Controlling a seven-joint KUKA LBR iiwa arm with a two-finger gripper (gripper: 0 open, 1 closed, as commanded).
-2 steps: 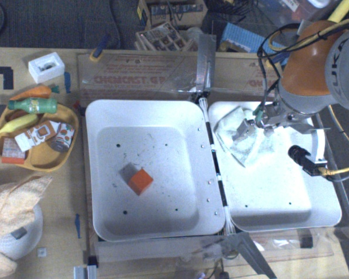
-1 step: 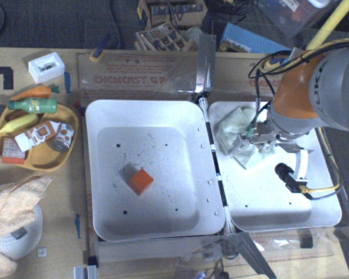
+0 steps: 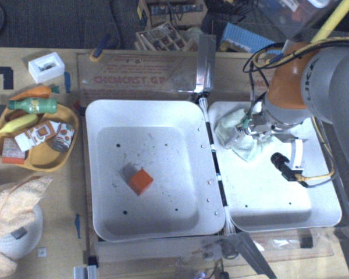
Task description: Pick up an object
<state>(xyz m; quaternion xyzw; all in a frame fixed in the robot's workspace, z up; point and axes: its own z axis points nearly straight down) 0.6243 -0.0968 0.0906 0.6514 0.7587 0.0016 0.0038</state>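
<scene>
Crumpled pale-green cloth (image 3: pixel 235 133) lay in the right white bin (image 3: pixel 291 205), directly left of the gripper (image 3: pixel 248 129), touching it.

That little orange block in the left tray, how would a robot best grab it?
Probably straight down from above, fingers closing on two opposite flat sides of the orange block. It sits alone, turned cornerwise, on the left bin floor, far from the walls, so the gripper should rotate to match its faces.
</scene>
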